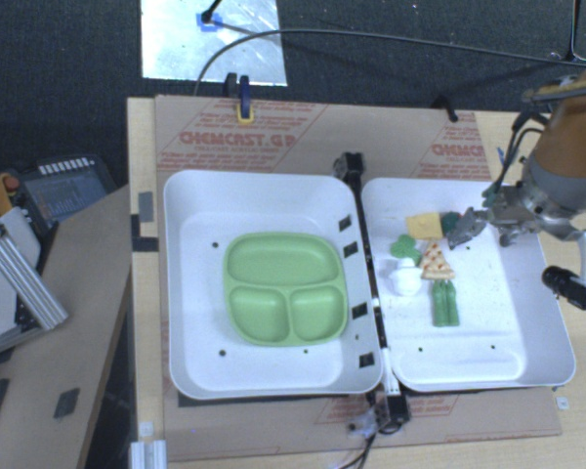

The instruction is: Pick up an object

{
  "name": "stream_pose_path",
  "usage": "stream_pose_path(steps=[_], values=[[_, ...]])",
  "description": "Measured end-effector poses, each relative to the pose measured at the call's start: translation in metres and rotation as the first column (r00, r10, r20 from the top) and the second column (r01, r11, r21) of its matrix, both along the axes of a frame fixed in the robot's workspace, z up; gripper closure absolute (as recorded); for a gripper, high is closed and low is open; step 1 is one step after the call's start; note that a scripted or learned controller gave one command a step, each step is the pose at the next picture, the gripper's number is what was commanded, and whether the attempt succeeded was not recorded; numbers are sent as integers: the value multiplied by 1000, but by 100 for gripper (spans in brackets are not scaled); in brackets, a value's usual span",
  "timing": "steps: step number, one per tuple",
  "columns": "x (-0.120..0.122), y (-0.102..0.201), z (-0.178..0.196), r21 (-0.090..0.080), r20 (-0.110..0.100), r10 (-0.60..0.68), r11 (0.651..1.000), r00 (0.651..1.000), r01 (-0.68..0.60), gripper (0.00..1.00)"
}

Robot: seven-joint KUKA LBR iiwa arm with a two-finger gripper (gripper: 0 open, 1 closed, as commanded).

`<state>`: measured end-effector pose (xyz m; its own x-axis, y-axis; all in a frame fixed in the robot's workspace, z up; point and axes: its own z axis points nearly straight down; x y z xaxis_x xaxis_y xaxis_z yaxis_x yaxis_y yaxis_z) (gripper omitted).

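A small cluster of toy foods lies in the right bin (488, 360): a yellow block (424, 226), a dark green piece (404, 248), a flat patterned cracker-like piece (436, 263), a white lump (406, 281) and a long green stalk (445, 302), lying close together.

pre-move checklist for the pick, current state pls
1. Targets present: ok. Yellow block, green broccoli piece, white piece, pizza slice and green stalk lie in the right bin.
2. Targets separated: not ok, they cluster closely.
3. Tool near targets: ok, beside the yellow block.
4. Tool holding anything: cannot tell.
5. Green divided plate in the left bin, away from the arm: ok.
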<state>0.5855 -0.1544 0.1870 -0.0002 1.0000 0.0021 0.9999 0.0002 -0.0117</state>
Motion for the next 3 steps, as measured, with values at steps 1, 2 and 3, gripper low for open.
stream_pose_path(steps=[1, 2, 3], values=[[3, 0, 8, -2, 13, 3, 1000, 1000, -3, 0], [6, -3, -35, -2, 10, 1, 1000, 1000, -1, 0], [16, -4, -89, -3, 13, 3, 1000, 1000, -3, 0]])
